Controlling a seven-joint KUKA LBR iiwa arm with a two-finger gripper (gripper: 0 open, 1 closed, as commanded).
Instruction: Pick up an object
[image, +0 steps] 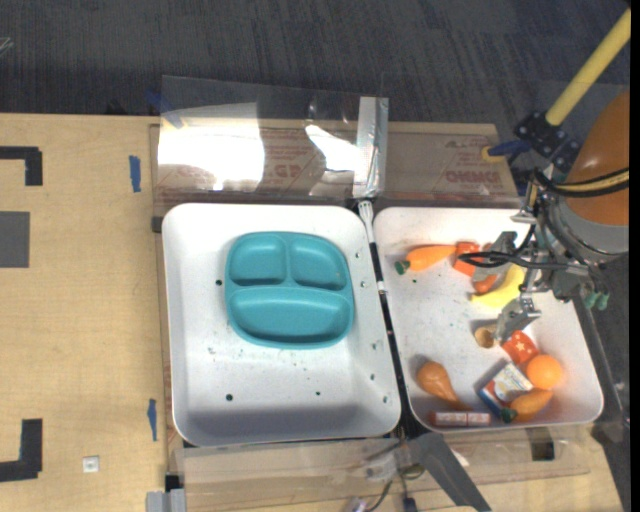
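A pale wooden bench (80, 300) carries two shallow white bins side by side, with dark carpet beyond and a clear plastic sheet (270, 150) taped behind them. The left bin (200, 380) holds a teal divided plate (290, 288). The arm (600, 170) reaches in from the right edge, its orange band high at the corner and largely cut off, and bends down over the right bin (430, 300) amid black cables. Its gripper (515, 318) hangs low above the bin's right half; whether the jaws are wide or narrow I cannot tell, since the metal parts blur into the clutter beneath. Under and beside it lie a yellow piece (497, 288), partly hidden by the wrist, and a red item (520, 347). A carrot (428, 258) lies near the bin's far edge. An orange ball (545, 371), a small printed box (503, 385) and a tan pear-shaped toy (435, 379) sit toward the near edge. A small brown thing (484, 337) by the gripper is too tiny to identify.
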